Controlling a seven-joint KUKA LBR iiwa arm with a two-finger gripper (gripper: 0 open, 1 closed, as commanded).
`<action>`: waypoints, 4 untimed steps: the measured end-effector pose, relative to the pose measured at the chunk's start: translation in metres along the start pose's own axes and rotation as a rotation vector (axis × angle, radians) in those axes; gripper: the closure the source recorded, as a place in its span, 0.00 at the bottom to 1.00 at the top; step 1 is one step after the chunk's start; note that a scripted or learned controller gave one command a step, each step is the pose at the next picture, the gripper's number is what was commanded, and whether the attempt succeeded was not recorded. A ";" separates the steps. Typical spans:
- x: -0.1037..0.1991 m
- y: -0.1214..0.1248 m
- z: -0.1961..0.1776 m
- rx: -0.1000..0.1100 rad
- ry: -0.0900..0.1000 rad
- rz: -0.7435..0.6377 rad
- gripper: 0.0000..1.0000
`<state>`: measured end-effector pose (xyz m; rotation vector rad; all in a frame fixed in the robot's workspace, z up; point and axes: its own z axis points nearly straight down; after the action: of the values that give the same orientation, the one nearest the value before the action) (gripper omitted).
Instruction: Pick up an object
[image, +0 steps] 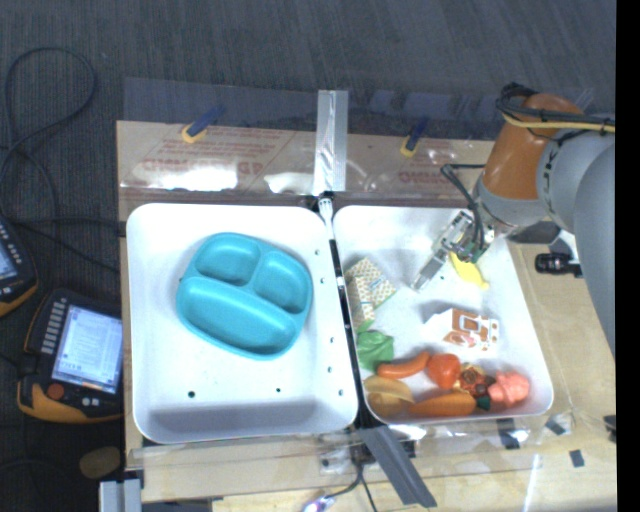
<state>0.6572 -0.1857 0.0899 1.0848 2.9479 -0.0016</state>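
1. The grey arm (590, 200) with its orange band (520, 160) enters from the upper right of the frame and reaches down into the right bin (520, 300).
2. The jaws (432, 272) point down and to the left, over the bare white floor in the upper part of that bin; how far apart they stand cannot be told, and nothing is seen between them.
3. A yellow object (467, 267) lies just beside the jaws, on their right, near the bin's upper right.
4. A patterned packet (368, 285) sits left of the jaws against the divider between the bins.
5. A small white and orange box (472, 330) lies lower down, to the right of centre.
6. Along the bin's lower edge are a green item (375, 347), an orange sausage-like piece (402, 366), a red tomato-like piece (443, 371), a pink piece (510, 388) and a banana-like piece (385, 392), crowded together.
7. The left bin (160, 330) holds a blue divided tray (243, 292), lying flat near its centre.
8. The worktop (570, 330) shows as pale wood at the right.
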 end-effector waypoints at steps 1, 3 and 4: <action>-0.015 -0.035 -0.017 0.000 -0.003 0.184 0.00; -0.008 0.003 0.002 0.005 0.009 0.282 0.00; -0.015 -0.032 0.000 -0.004 -0.006 0.278 0.00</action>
<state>0.6480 -0.2197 0.0896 1.4794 2.7633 0.0020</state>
